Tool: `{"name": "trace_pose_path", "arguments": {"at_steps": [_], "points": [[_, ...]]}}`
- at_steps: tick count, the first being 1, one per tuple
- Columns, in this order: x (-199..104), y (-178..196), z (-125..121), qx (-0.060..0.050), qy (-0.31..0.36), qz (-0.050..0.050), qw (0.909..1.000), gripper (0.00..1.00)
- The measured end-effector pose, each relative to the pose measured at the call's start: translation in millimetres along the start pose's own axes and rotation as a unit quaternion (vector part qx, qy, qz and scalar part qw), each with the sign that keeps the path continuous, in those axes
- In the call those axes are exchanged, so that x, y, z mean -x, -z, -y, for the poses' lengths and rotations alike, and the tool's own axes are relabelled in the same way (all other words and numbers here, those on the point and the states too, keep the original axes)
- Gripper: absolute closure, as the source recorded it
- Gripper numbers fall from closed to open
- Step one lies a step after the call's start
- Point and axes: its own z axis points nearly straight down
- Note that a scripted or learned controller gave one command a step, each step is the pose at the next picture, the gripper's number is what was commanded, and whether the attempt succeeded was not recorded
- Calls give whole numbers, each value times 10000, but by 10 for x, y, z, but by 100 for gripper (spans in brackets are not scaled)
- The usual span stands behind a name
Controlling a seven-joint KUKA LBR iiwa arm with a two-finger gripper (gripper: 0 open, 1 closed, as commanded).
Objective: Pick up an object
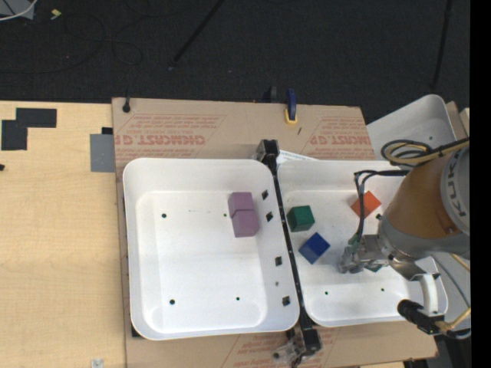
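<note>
The arm [430, 205] reaches in from the right and hangs low over the right bin [337, 313], with the gripper [354, 262] down near the bin floor. Whether the fingers are spread or closed cannot be told at this size, and nothing can be seen between them.

Three candidates lie in the right bin. The blue cube [314, 248] sits just left of the gripper, close but apparently not touching it. The green cube [300, 218] lies a little farther back, near the divider [280, 228] between the bins. The orange block [367, 203] is toward the far right, partly behind the black cable [368, 179] looping off the wrist. A purple block [243, 214] stands alone in the left bin [153, 205], well apart from the arm.

The main risk, as I judge it, is that the gripper has come down beside the blue cube, not over it, so a close here would catch only air or nudge the cube toward the divider. The cube also sits turned at an angle, so the fingers could meet its corners and squeeze it out sideways. The green cube is near enough that a shove could push the two together. The loose cable might drag across the orange block when the arm lifts
</note>
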Motion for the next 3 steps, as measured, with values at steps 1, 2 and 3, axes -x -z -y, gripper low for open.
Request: {"name": "trace_pose_path", "arguments": {"at_steps": [1,2,3], "points": [[55,200,275,-20,-19,-11,10000,100],[717,742,126,19,-33,21,10000,100],[670,825,-1036,38,12,6,10000,100]]}}
